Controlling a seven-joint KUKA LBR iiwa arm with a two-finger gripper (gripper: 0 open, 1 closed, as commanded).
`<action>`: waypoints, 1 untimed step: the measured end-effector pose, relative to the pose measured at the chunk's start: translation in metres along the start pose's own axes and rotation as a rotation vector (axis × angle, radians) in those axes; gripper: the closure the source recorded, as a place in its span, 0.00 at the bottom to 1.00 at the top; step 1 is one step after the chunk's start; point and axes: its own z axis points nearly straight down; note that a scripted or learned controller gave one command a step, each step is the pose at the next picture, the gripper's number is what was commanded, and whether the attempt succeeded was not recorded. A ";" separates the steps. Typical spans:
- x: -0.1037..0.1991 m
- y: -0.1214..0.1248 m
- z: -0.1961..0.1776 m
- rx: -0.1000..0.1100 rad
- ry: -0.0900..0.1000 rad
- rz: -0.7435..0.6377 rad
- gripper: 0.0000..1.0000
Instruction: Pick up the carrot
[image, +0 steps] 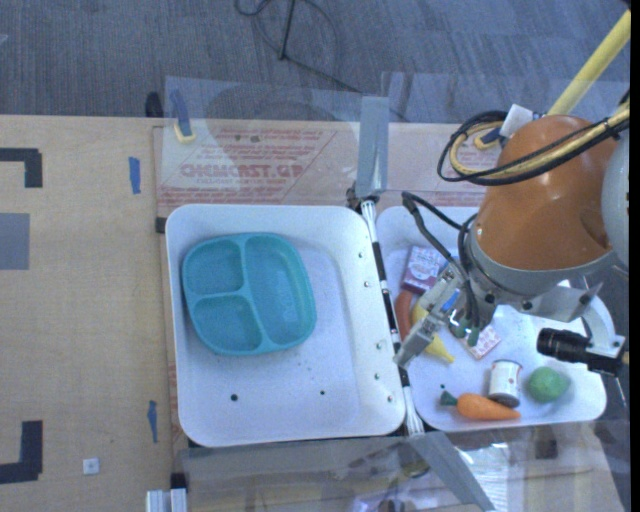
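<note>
One carrot (483, 406) — two bins (280, 420)

Plenty of open floor in the left bin (200, 400): only a teal divided plate (248, 293) toward its upper left, bare white below and to the right of it. Far tighter in the right bin (590, 400). Near the front rim, the carrot (478, 406), with a small white cylinder (503, 381) just behind it, nearly touching, and a green ball (547, 384) to the right. Open from the front and left of the carrot. Further back, crowded by a purple packet (423, 266), an orange piece (403, 308), something yellow (438, 348), possibly a banana, and the gripper (420, 338) hanging over that clutter. Above the bin's right half, blocked by the arm (540, 200).
</note>
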 end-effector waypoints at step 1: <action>0.034 0.053 0.043 0.000 0.001 -0.243 0.00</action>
